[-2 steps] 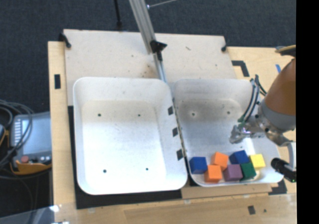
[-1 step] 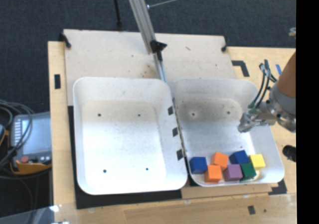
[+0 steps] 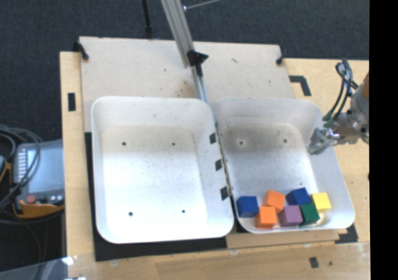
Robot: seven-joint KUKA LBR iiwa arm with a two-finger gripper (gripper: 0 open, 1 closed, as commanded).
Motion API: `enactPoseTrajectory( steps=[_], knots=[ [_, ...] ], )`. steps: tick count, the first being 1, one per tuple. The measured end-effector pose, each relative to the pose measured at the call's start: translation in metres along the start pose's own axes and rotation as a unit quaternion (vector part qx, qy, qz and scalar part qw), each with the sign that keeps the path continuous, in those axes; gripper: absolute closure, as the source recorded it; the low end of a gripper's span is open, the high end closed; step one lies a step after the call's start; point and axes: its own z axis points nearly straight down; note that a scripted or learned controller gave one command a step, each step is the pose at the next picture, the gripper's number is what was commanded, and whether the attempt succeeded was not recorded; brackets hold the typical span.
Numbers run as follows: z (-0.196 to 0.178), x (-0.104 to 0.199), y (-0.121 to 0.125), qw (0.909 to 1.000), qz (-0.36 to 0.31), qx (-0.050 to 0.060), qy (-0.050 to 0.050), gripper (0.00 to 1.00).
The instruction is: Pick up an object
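Note:
Several small blocks lie clustered at the near edge of the right bin (image 3: 267, 117): a blue block (image 3: 247, 205), two orange blocks (image 3: 275, 198) (image 3: 267, 216), a purple block (image 3: 290, 214), a green block (image 3: 310, 213), a second blue block (image 3: 299, 196) and a yellow block (image 3: 321, 201). My gripper (image 3: 318, 142) hangs at the right rim of that bin, well behind the blocks, with nothing seen between its fingers.
The left bin (image 3: 155, 167) sits beside the right one. A slanted aluminium post (image 3: 177, 17) rises from behind the bins. A grey device with cables (image 3: 31, 176) lies off the bench's left edge.

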Motion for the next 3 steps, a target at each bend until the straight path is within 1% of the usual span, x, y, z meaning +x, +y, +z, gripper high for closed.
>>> enactPoseTrajectory(
  steps=[1,2,3],
  knots=[
    [0.012,0.047,-0.007,1.0,0.0,0.003,0.001,1.0],
    [0.016,0.101,0.003,1.0,-0.001,0.004,0.001,1.0],
    [0.024,0.159,-0.006,1.0,-0.001,0.004,0.002,1.0]
  ],
)
